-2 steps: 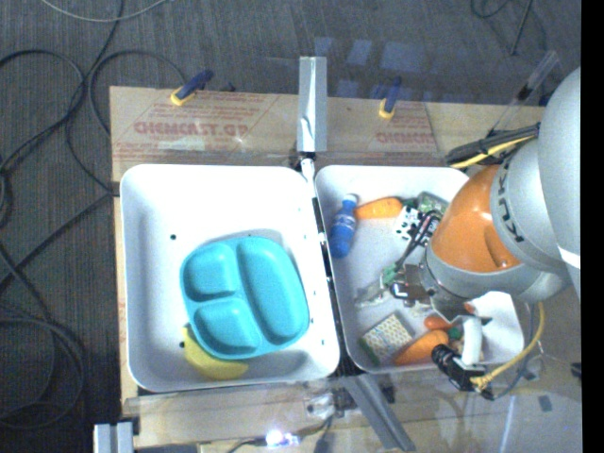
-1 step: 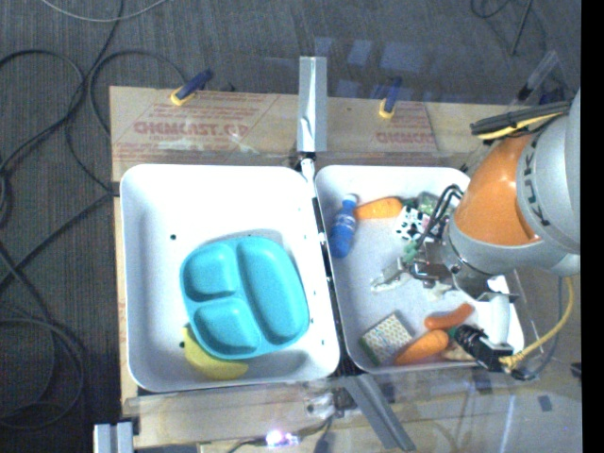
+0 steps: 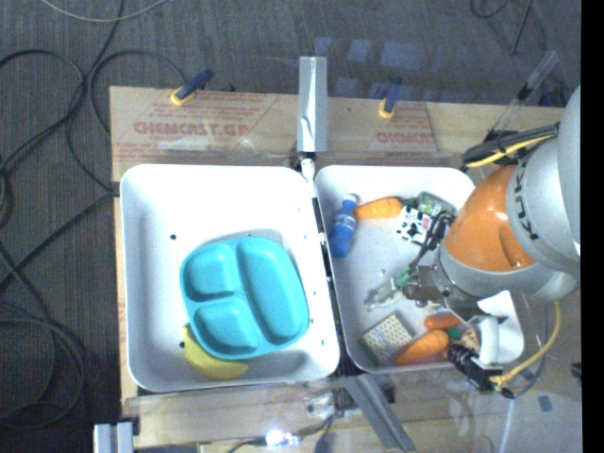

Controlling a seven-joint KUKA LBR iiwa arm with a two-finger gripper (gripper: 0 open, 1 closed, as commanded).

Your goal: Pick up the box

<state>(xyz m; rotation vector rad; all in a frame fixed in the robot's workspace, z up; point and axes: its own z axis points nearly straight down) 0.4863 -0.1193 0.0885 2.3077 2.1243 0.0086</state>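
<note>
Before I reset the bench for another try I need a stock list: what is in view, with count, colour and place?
White bins: 2, side by side on the bench, left bin, right bin.
Divided tray: 1, light blue, in the middle of the left bin.
Yellow item: 1, partly under the tray's near edge; looks like a banana.
Bottle: 1, blue, at the right bin's left wall.
Carrots: 2, orange, one at the right bin's far side, one at its near side.
Box: 1, small, patterned top, near side of the right bin beside the near carrot.
Black-and-white patterned item: 1, beside the far carrot; too small to identify.
Clamps: 2, blue and yellow, on the board's far edge.
Arm: 1, grey with an orange band, over the right bin.
</note>
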